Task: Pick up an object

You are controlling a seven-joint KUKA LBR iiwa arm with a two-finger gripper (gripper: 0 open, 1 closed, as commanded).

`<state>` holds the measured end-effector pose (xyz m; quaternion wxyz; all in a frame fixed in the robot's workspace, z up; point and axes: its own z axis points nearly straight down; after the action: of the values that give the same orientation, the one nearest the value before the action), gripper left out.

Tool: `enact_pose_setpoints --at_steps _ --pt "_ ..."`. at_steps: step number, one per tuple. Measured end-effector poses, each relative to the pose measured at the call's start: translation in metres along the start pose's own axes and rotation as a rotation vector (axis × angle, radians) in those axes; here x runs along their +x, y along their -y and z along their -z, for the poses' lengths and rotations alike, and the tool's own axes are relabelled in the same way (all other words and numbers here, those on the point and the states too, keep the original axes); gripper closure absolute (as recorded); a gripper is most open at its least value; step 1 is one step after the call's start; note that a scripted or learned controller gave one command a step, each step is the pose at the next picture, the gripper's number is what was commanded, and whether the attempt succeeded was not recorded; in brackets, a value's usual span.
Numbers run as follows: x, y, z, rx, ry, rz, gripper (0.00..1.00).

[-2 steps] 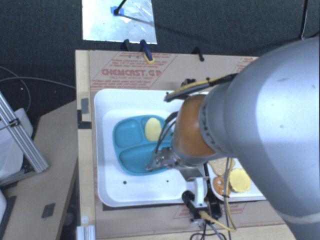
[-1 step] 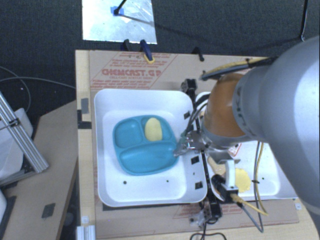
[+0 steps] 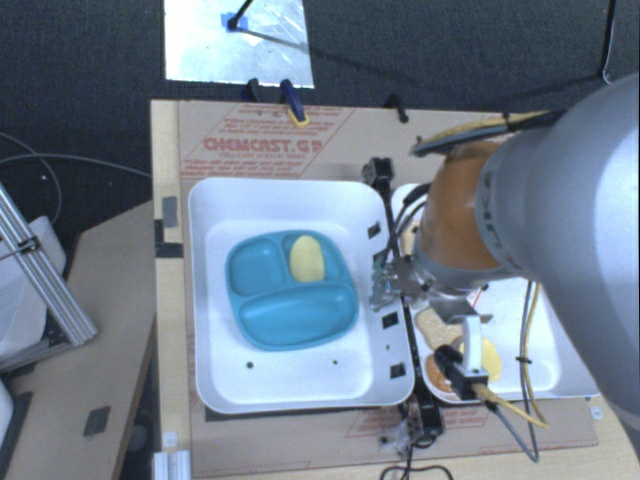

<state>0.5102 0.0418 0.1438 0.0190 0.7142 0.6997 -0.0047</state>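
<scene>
A blue divided plate (image 3: 290, 313) lies in the left white bin (image 3: 215, 268). A pale yellow rounded object (image 3: 307, 259) rests in the plate's upper right compartment. My gripper (image 3: 385, 290) hangs over the strip between the two bins, just right of the plate's edge, and nothing shows between its tips. In the right bin (image 3: 560, 368), a tan flat piece (image 3: 430, 323), a small orange-rimmed dish (image 3: 437, 376) and a yellow piece (image 3: 491, 358) peek out below the wrist. The arm hides most of that bin.
The grey arm with its orange band (image 3: 455, 218) covers the right bin from the upper right. A brown cardboard sheet (image 3: 270, 143) lies under both bins. A shiny foil panel (image 3: 235, 28) sits behind the bench, and a metal frame (image 3: 40, 278) stands at the left.
</scene>
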Motion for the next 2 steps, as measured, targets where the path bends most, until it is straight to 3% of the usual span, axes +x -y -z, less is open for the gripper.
enact_pose_setpoints --at_steps 1,2 --pt "0.0530 0.0038 0.1688 0.002 -0.041 0.030 1.00" --pt "0.0498 0.0050 0.1715 0.016 -0.035 0.030 1.00"
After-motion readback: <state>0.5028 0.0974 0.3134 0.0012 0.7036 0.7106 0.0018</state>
